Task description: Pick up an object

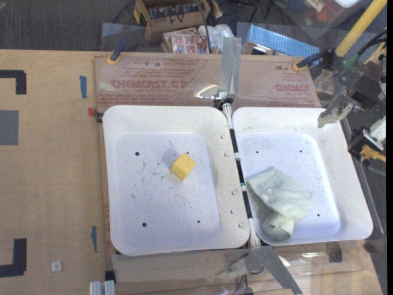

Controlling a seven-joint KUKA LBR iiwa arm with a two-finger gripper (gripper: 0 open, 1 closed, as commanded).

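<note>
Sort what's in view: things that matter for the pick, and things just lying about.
For the job:
- small yellow foam block in the left white bin
- crumpled pale green cloth in the right white bin
- end effector

Lying about:
- blue tape strips
- cardboard box

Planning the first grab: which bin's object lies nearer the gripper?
The pale crumpled cloth in the right bin; the yellow block sits in the left bin, farther from the gripper.

I see the worktop (49,165), tan wood with black and blue tape marks. Two white bins sit on it, touching: left bin (116,165), right bin (344,183).
</note>
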